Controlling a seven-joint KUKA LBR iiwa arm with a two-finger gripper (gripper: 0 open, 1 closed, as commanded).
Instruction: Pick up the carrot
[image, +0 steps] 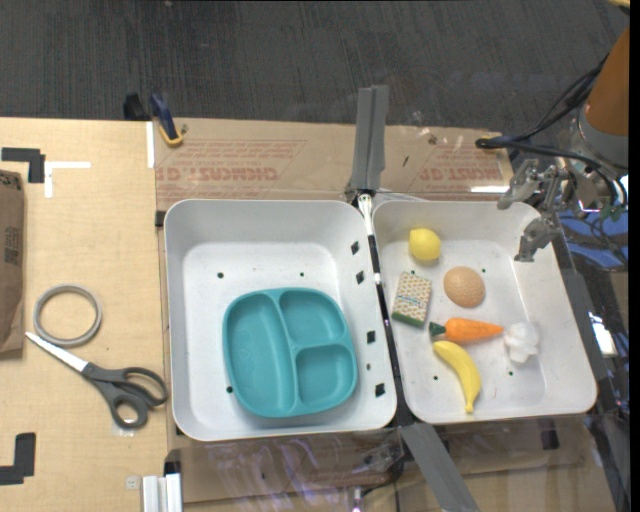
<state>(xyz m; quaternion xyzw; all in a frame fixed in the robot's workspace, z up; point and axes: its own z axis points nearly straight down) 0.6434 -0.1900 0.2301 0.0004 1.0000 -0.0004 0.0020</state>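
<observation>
One orange carrot (472, 330), green-tipped

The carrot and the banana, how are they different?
The carrot is orange with a green end; the banana is yellow all over. The carrot is straight and lies across the right bin; the banana is curved and runs toward the bin's near edge. The carrot sits between the brown egg and the banana. Both lie flat in the same bin, very close together.

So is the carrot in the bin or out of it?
In. The carrot lies flat on the floor of the right bin, between the egg and the banana.
</observation>
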